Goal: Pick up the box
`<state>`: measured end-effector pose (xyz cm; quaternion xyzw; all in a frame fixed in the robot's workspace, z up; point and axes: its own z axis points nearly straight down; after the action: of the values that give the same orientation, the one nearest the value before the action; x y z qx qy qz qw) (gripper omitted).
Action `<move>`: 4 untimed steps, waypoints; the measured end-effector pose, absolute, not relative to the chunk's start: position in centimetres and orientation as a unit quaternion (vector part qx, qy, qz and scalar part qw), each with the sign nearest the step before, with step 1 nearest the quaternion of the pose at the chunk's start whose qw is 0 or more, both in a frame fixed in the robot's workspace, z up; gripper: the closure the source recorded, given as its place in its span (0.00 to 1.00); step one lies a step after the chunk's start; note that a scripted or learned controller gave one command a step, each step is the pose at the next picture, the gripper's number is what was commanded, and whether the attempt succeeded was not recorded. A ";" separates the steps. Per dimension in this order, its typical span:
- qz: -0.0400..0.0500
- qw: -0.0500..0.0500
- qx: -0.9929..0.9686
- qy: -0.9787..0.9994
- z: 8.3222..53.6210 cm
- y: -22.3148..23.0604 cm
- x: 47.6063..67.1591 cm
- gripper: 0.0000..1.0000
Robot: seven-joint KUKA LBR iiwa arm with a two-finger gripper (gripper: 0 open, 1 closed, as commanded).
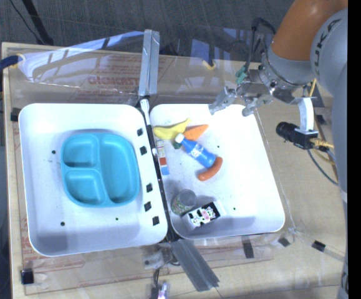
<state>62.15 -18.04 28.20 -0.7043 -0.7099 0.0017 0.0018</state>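
Glossy white bins point(40, 229); small patterned box point(203, 214) lies flat; metal pincer point(235, 103) splayed wide, holding nothing.

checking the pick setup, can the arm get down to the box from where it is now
Probably yes. The box lies uncovered near the right bin's front wall, but a can sits against it, and the tool hovers at the far rim.

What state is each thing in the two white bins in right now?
Small black patterned box: lying in right bin, near front wall, ungrasped.
Blue plastic bottle: on its side.
Turquoise divided plastic tray: flat in left bin.
Yellow toy banana: lying by the divider.
Pincer: above right bin's back edge.
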 end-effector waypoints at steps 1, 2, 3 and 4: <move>0.002 0.002 -0.783 -0.622 15.1 -19.4 56.2 0.00; 0.002 0.003 -0.782 -0.623 9.2 -20.0 57.7 0.00; 0.002 0.004 -0.781 -0.625 10.1 -19.9 57.7 1.00; 0.001 0.002 -0.750 -0.661 15.2 -14.3 54.1 1.00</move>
<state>54.13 -14.26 15.19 -0.7501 -0.6613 0.0008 0.0018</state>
